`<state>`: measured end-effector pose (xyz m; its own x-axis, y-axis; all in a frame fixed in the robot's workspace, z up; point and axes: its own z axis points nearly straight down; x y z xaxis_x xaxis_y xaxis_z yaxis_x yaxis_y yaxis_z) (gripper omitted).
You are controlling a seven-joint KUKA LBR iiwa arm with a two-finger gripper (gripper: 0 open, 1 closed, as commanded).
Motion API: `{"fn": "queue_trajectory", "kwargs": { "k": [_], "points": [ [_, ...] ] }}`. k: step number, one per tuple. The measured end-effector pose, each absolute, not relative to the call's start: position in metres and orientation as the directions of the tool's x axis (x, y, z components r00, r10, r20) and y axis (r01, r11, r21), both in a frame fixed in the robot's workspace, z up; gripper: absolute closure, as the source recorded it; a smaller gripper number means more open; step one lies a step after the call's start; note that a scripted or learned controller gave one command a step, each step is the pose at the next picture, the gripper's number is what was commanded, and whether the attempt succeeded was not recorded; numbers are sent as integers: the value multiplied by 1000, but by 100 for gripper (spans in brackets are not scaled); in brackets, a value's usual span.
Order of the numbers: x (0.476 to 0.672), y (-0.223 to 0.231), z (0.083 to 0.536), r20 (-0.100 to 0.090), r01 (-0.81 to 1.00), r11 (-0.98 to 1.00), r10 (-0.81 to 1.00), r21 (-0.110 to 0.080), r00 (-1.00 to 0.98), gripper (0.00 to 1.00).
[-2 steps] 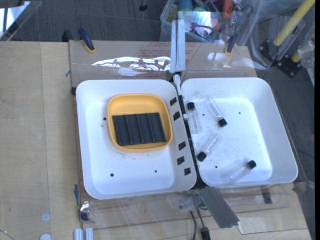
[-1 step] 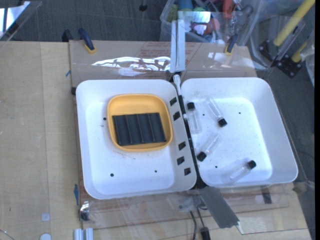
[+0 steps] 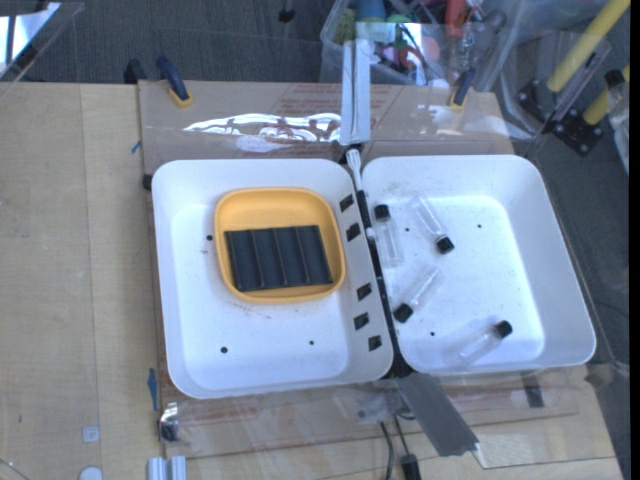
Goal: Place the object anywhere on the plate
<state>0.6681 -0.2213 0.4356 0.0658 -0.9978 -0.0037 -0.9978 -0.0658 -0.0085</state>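
Note:
A yellow, rounded-square plate [image 3: 275, 206] lies in the left white bin [image 3: 190, 308], toward its back. A black ribbed slab [image 3: 278, 258] rests flat on the plate and covers most of its front half. In the right white bin [image 3: 525, 258] lie several clear vials with black caps: one near the divider [image 3: 384, 233], one further back [image 3: 430, 224], one in the middle [image 3: 414, 296] and one at the front right [image 3: 482, 340].
A row of small black clips [image 3: 357, 258] runs along the divider between the bins. A clear box of colourful clutter [image 3: 420, 18] stands behind the bins. Cardboard [image 3: 250, 103] lies under the back edge, and wooden bench [image 3: 70, 268] extends to the left.

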Motion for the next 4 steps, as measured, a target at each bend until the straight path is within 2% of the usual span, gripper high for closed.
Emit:
{"fn": "queue_trajectory", "kwargs": {
  "k": [1, 2, 3, 4],
  "points": [
    [666, -217, 435, -3, -953, -301, -953, -5, 301, 100],
    [668, -213, 433, 0, -812, -583, -812, -7, 583, 100],
    [668, -210, 435, 2, -615, -788, -615, -6, 788, 100],
    [668, -213, 434, 2, -300, -954, -300, -5, 954, 100]
  ]
}}
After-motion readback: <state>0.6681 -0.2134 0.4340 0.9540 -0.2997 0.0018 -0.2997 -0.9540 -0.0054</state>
